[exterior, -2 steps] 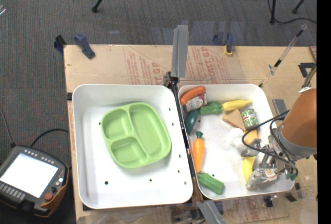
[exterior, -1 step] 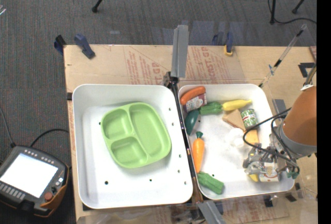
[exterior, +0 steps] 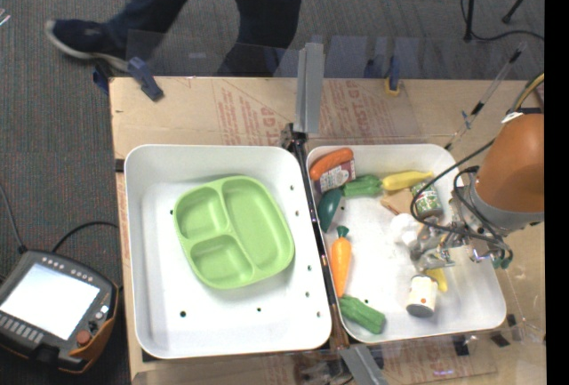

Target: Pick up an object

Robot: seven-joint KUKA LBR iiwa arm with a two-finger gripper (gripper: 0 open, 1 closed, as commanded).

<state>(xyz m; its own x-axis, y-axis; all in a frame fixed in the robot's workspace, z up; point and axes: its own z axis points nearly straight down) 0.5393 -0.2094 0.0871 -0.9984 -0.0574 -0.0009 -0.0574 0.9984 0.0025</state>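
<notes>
My gripper (exterior: 433, 247) hangs over the right bin's (exterior: 471, 316) right half, grip state impossible to tell; the white cup (exterior: 421, 295) lies just below it toward the bin's near edge, upright

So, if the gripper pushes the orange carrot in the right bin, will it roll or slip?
The carrot looks rounded and tapered, so it would probably roll in a curve. Its glossy surface suggests hard plastic: likely stiff, light, somewhat slippery. The right bin should contain it.
</notes>
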